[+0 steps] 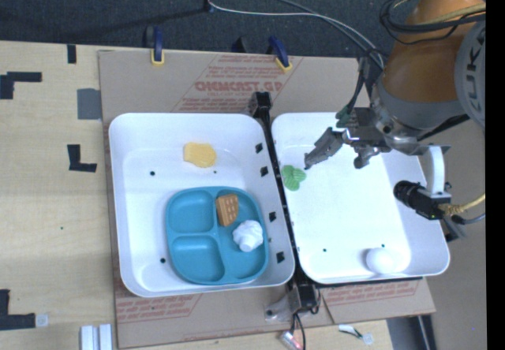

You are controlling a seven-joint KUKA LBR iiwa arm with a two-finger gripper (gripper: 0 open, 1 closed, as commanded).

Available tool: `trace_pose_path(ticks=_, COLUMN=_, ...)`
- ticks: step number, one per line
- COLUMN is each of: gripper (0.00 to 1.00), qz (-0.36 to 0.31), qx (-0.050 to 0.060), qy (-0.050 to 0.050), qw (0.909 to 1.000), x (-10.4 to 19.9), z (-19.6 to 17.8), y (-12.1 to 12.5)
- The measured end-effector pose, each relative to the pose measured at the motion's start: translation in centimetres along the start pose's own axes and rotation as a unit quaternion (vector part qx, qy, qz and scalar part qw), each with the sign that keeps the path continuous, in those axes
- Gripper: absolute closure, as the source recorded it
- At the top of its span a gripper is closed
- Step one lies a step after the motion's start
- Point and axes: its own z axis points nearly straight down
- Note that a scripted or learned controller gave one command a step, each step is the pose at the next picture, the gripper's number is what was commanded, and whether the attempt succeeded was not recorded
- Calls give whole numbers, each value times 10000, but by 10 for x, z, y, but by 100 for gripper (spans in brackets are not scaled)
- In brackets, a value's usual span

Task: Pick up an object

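On the bench, two shallow white bins sit side by side on a sheet of brown cardboard (229, 84) held at its far edge by two clamps.

Left bin (130, 135): it holds one blue plate (189, 250) with three compartments, lying in the near half of the bin. One brown waffle-like piece (227, 209) rests on the ridge between the plate's far-left compartment and its right compartment. One white crumpled lump (248, 236) lies in the right compartment, just near of the brown piece. One yellow object (200, 154) lies on the bin floor, far of the plate and apart from it.

Right bin (347, 222): it holds two things. One small green object (293, 177) lies at the bin's left wall, close to the divider between the bins. One white ball (385, 260) sits at the near edge, well apart from the green one.

Over the far part of the right bin hangs the gripper (339, 147), its two dark fingers spread apart with nothing between them. The left fingertip (312, 158) points down toward the green object and stands just right of it, not touching. The arm, with its orange band (430, 33), enters from the right.

Counted: two bins, one plate, five loose objects.
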Motion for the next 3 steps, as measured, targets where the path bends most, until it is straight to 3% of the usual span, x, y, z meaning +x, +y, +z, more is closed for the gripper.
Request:
trace_pose_path(ticks=1, gripper=0, qz=23, qx=-9, qy=-11, qw=10000, x=2, z=-24, y=78)
trace_pose_path(ticks=2, gripper=0, qz=35, qx=16, qy=-7, qw=10000, x=3, z=8, y=15)
trace_pose_path(ticks=3, gripper=0, qz=10, qx=-5, qy=-5, qw=10000, x=49, z=-6, y=46)
